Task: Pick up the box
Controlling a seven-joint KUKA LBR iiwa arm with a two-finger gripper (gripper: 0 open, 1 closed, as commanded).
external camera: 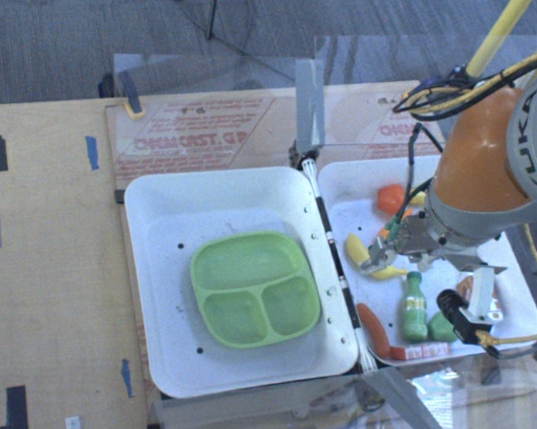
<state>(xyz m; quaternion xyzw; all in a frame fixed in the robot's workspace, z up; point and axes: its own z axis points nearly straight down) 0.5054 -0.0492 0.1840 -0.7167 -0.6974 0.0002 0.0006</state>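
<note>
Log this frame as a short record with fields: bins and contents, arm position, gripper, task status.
left bin: holds a green divided plate
right bin: yellow banana-like item, orange-red round item, green bottle, red sausage-like item
arm: reaching in over the right bin
gripper: low, beside the yellow item; finger state unclear
box: cannot identify one with confidence
task status: no pick visible

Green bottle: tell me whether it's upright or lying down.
Lying down. The green bottle lies flat on the right bin's floor, cap end pointing toward the gripper.
</note>
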